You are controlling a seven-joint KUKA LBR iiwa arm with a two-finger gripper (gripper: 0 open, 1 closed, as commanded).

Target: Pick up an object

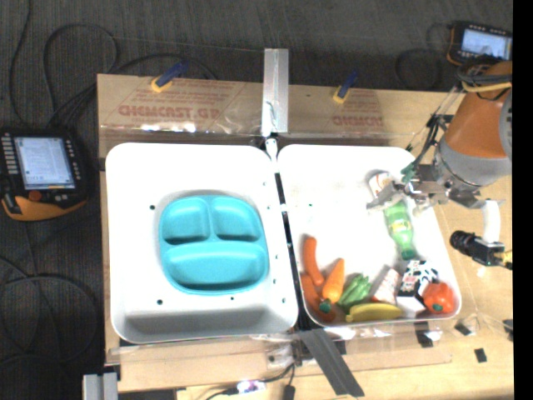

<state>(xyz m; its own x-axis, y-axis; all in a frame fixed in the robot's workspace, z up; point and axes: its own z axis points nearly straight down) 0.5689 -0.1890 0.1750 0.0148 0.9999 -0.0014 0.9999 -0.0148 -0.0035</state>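
Note:
My gripper (385, 192) hovers over the upper right part of the right bin (333, 173), reaching in from the right. Just below and to its right, a green bottle (401, 227) lies on the bin floor; nothing shows it being held. Along the bin's front edge lie two orange carrots (310, 261) (333, 280), a green pepper (356, 288), a yellow banana (373, 311), a small pale box (387, 283), a black-and-white spotted item (414, 277) and a red tomato-like piece (440, 298).
The left bin (133, 190) holds a turquoise divided plate (215, 242) in its middle. A metal divider post (276, 90) stands behind the seam between the bins. A pendant with a screen (40, 173) lies on the floor at far left.

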